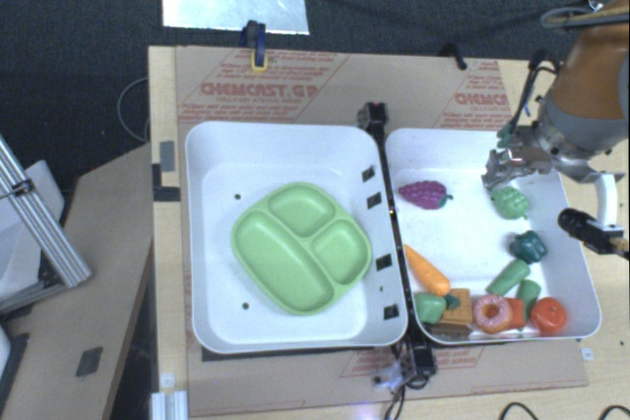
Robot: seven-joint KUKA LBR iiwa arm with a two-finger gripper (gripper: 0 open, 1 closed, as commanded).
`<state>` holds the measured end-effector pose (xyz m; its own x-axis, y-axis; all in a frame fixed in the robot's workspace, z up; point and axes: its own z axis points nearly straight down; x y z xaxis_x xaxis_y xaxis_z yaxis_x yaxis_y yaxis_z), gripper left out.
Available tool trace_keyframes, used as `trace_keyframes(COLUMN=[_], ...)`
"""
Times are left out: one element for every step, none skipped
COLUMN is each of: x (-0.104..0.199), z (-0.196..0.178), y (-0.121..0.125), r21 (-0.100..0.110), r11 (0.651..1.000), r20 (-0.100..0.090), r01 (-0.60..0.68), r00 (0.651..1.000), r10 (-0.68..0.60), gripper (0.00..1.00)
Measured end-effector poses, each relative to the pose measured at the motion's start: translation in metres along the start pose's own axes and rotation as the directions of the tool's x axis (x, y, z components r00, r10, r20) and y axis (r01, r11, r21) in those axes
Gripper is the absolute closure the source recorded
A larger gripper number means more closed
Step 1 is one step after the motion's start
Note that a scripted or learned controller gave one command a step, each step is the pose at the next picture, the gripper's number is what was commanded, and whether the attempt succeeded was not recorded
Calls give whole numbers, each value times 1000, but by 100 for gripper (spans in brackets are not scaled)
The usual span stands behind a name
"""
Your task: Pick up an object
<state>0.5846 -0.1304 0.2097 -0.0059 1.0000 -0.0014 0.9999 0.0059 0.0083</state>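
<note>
My gripper [504, 174] hangs over the upper right part of the right bin [463, 145]. Directly below it, and touching or nearly touching it, lies a light green toy vegetable [511, 204]. Left of the gripper rests a purple bunch of grapes [423, 194]. Toy food is scattered along the bin's lower part: a dark teal pepper [528, 246], a green pod [507, 276], an orange carrot [426, 270], a pink donut [489, 312] and a red tomato [547, 313].
The left bin [212, 211] holds a light green divided plate [300, 247]. A black divider with clips [384, 211] runs between the bins. A black part of the arm [591, 231] juts over the right bin's right rim.
</note>
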Motion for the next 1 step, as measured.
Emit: trace_keyframes(x=[0], z=[-16], y=[1], r21=[5], r11=[1000], r20=[-1], r01=[0], r00=[1000], r10=[0], gripper=[100])
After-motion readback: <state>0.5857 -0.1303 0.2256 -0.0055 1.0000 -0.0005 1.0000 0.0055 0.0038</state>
